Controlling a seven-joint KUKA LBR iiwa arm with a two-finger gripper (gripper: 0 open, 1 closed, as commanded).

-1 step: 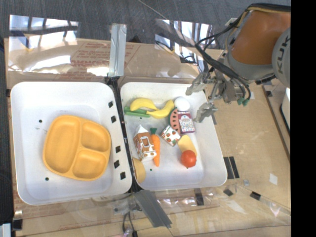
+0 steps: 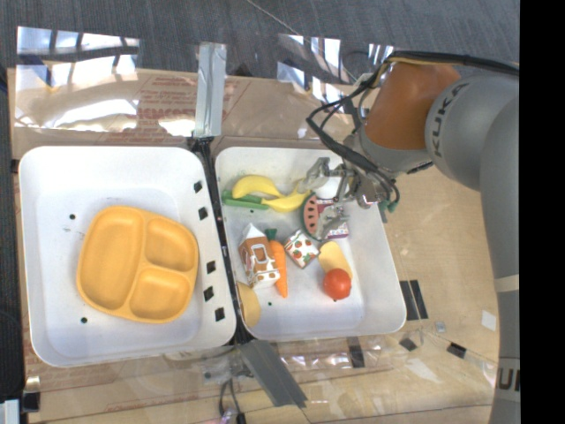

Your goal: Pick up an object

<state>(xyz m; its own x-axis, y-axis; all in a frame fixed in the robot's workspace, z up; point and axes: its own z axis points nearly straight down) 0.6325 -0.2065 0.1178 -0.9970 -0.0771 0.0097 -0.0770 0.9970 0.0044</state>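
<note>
**Toy food in the right bin, claw low over the far corner**

Toy food items lie clustered in the right bin (image 2: 375,299): a banana (image 2: 265,190) near the far-left corner, a watermelon slice (image 2: 310,215) beside it, a carrot (image 2: 279,268), a small house-shaped carton (image 2: 256,256), a patterned cube (image 2: 302,250), a tomato (image 2: 336,283) toward the near side and a pale yellow piece (image 2: 331,254) just above it. The left bin (image 2: 44,237) carries a yellow divided tray (image 2: 137,261). Both bins sit on a cardboard-covered surface (image 2: 265,104).

The claw (image 2: 334,203) hangs low in the right bin's far-right area, just beside the watermelon slice and over a small packet-like item (image 2: 336,229). Whether it is spread or closed cannot be told; cables and metal parts clutter the wrist, and nothing is clearly seen pinched.

The step in hand looks like the reach or the descent onto a target, probably the watermelon slice or the packet. The next move likely calls for settling squarely over one item, closing firmly, then lifting straight up. Crowding is the risk: neighbours touch closely, so a slanted approach could nudge them or pinch two at once.
</note>
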